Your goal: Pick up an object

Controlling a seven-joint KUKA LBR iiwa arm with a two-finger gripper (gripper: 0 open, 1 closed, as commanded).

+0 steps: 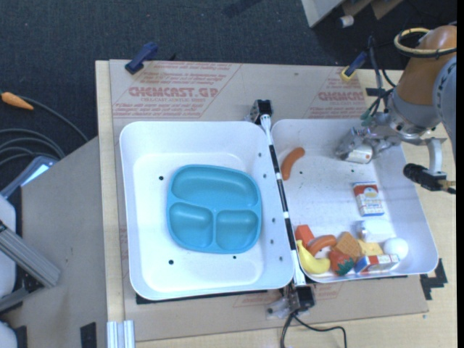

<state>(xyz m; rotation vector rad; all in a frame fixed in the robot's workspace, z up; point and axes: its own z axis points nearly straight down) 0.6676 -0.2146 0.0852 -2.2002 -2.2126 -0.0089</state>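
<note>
In the right bin [319, 133] lie an orange sausage [291, 161] near the left wall, a small red and white carton [369, 198] at the middle right, and a pile of toy food [346, 252] at the near edge, with a yellow banana, a white egg and several small pieces. My gripper [354, 150] hangs over the far right part of this bin, above bare floor. It is well behind the carton and right of the sausage, touching neither.
The left bin [138, 158] holds a blue divided plate [214, 208]. A black divider [274, 169] separates the bins. Blue clamps [141, 56] sit on the cardboard behind the bins. Cables lie on the floor at the left.
</note>
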